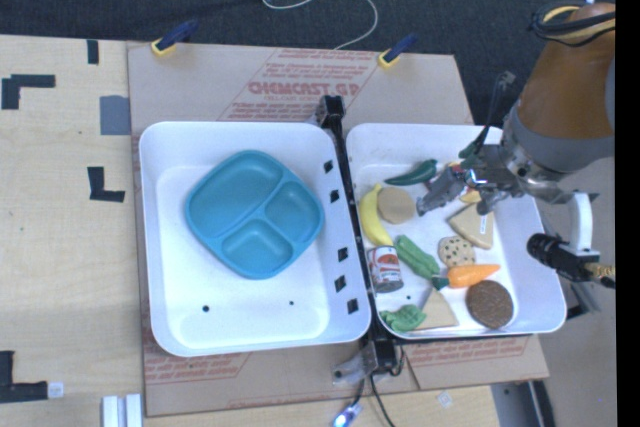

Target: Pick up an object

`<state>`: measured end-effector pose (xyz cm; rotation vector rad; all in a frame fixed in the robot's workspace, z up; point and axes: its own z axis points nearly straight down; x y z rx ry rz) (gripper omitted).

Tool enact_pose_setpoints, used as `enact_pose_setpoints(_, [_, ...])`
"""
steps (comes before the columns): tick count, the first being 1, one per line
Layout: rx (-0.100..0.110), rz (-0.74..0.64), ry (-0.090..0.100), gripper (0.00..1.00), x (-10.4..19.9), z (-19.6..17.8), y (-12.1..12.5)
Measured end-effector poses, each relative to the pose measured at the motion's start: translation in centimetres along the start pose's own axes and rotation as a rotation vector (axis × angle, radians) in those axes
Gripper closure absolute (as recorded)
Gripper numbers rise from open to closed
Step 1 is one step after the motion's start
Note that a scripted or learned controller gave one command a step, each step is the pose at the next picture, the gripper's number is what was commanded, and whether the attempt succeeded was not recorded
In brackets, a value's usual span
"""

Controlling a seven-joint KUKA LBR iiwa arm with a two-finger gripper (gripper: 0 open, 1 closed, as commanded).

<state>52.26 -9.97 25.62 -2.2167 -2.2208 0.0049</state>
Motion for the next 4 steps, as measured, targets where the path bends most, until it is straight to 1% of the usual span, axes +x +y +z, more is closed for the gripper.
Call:
enact_pose_setpoints(1, [0.003, -0.005, 0.003, 0.0, 6.1, -0.8, -4.0])
enact_pose_setpoints(2, [0.006, -0.002, 0.0, 1.0, 5.8, -1.6, -3.9])
enact_pose_setpoints(3, [-0.004, -0.011, 0.002, 1.0, 15.2, -5.8, -3.8])
enact_pose_setpoints(4, [0.001, 0.004, -0.003, 1.0, 10.0, -5.5, -3.9])
